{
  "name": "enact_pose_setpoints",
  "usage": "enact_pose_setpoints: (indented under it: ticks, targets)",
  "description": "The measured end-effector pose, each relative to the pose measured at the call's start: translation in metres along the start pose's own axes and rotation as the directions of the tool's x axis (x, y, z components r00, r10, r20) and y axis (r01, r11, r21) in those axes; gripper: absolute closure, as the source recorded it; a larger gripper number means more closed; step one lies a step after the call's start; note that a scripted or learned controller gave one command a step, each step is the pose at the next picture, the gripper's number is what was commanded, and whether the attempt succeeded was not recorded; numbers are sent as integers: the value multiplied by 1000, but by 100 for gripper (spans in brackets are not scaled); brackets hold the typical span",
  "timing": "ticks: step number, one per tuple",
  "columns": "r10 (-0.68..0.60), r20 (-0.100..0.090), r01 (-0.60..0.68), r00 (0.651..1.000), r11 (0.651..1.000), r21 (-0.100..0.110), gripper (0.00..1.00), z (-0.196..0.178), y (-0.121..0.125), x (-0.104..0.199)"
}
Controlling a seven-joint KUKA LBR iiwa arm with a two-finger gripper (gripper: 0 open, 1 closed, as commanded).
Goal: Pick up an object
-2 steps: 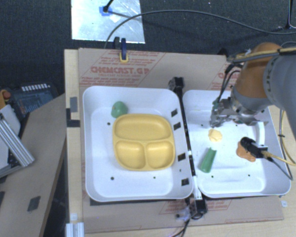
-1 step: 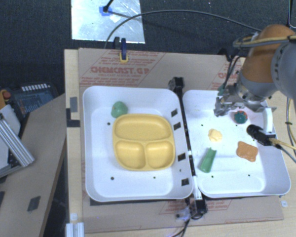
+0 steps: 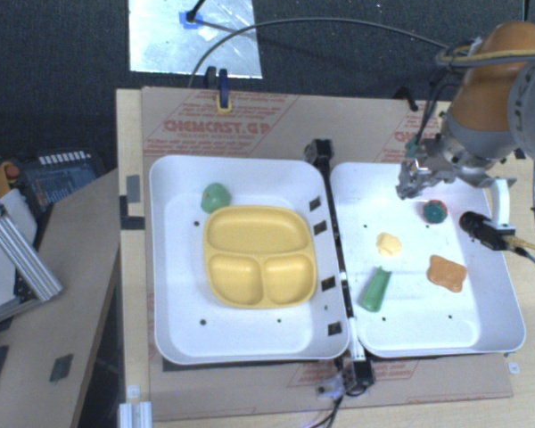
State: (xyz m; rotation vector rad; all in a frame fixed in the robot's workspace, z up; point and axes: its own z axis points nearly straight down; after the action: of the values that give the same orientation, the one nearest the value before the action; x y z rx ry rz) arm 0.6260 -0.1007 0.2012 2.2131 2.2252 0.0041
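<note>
Two white bins, four loose pieces in the right bin (image 3: 499,328), gripper (image 3: 416,182) at its far edge.
Nearest the gripper: small round teal ball (image 3: 435,210) with a red spot, just beside and below the tool, not touching as far as visible. Pale yellow lump (image 3: 389,244) mid-bin, orange flat piece (image 3: 447,273) toward the right edge, green tapered piece (image 3: 374,290) near the left wall. Left bin (image 3: 169,328) carries a yellow divided tray (image 3: 257,255) and a green blob (image 3: 216,196) at the tray's far-left corner. Finger state: cannot tell; nothing visibly held.
</note>
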Motion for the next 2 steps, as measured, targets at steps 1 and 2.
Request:
enact_pose_setpoints:
  ticks: [1, 2]
  targets:
    - [-1, 0, 1, 1000, 1000, 0, 100, -37, 1, 0]
    - [-2, -1, 2, 1000, 1000, 5, 100, -25, -22, 41]
